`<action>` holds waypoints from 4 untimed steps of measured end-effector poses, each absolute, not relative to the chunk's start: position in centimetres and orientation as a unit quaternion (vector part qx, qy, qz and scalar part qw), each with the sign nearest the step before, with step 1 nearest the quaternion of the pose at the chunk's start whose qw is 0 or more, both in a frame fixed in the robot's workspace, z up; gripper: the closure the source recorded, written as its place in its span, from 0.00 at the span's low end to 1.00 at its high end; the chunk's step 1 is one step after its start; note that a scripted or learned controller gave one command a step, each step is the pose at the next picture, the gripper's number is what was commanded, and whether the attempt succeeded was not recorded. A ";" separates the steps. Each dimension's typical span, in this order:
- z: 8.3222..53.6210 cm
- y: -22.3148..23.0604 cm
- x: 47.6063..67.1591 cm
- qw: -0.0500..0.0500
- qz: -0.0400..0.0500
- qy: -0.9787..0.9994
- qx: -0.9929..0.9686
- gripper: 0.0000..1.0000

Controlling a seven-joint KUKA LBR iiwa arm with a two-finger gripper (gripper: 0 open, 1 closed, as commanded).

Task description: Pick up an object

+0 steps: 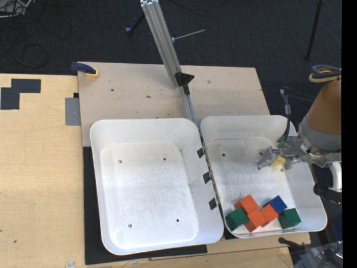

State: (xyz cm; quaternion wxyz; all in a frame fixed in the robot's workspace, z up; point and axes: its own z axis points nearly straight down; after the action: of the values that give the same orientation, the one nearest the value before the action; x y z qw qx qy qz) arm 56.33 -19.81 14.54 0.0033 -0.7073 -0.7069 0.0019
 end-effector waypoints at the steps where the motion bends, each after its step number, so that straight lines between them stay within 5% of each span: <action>1: 9.2 -19.7 56.2 0.003 0.002 -0.707 -0.707 0.00; 2: 10.4 -19.8 56.3 0.002 0.001 -0.705 -0.709 1.00; 4: 20.1 -20.0 55.1 -0.001 -0.001 -0.707 -0.707 1.00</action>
State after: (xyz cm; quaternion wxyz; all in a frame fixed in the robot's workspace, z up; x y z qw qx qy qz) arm 55.09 -20.04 20.09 -0.0008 -0.7068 -0.7074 -0.0007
